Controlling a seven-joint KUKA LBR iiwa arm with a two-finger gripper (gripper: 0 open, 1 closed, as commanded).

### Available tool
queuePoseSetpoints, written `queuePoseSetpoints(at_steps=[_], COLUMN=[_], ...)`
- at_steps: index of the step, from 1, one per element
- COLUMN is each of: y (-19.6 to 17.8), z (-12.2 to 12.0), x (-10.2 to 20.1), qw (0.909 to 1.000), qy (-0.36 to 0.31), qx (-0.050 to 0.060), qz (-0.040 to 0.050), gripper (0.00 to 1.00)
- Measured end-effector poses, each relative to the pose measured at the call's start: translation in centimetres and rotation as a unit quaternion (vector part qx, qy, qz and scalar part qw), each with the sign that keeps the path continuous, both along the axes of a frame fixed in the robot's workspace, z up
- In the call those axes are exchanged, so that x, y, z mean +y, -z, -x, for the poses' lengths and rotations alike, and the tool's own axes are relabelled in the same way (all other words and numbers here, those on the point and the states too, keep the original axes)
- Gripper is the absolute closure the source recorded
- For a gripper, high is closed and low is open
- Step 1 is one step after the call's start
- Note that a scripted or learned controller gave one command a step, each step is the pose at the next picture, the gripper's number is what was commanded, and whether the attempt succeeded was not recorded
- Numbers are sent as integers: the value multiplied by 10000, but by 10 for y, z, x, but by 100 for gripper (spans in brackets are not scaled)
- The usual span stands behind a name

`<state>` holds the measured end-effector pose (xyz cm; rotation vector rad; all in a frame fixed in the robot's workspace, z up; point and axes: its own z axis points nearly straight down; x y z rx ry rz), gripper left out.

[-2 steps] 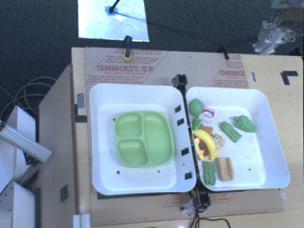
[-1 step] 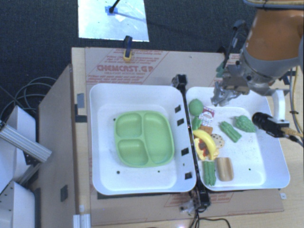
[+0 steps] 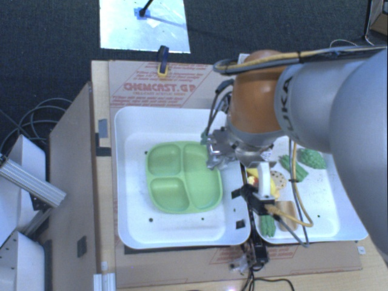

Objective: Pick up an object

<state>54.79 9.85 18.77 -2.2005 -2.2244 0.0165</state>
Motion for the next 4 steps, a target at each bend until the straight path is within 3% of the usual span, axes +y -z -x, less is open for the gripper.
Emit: queuePoseSetpoints(at_steps=[1,2,3,4], y=[-9,35,-39,-220], z=[-4,-125,-122,-74], x=[-5,16,89,124], qw=[10000,9999,9999,9998], qy=[53,24,-1,7], qx=[-83,-125,-130,-183], qz=[5,4,-20,-41], gripper=[0,0,0,0])
